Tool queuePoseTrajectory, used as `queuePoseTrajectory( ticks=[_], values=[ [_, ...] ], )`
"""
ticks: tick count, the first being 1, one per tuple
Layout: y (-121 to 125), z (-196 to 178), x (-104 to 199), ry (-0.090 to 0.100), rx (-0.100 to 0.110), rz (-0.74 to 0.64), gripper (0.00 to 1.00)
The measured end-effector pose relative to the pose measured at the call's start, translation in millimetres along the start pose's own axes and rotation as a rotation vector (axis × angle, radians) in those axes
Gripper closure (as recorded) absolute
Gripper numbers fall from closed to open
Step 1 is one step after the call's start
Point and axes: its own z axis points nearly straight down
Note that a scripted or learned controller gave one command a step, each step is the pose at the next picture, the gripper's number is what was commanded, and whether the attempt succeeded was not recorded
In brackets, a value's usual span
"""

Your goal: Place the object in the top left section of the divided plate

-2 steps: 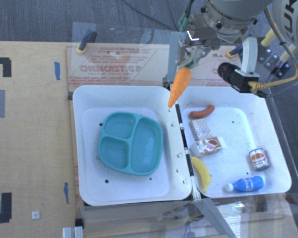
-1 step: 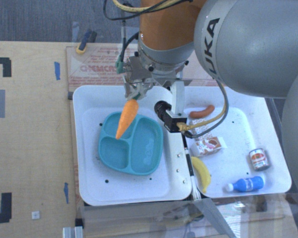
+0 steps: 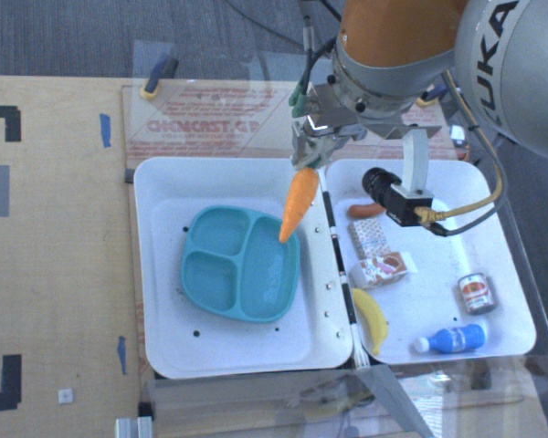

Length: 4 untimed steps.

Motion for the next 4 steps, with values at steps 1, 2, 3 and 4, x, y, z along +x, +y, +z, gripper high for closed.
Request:
queuePoseTrajectory(
  ticks=[1,2,3,4],
  values=[
    [30.4,106.2,48.8,0.002,0.003,-0.136,1.0],
    [27.9,-52.4,12.1,0.0,0.001,-0.11,1.0],
    [-5.0,66.0,39.3,0.001,0.002,-0.102,1.0],
    [-3.2,57.2,36.8,0.001,0.001,-0.097,1.0]
  ],
)
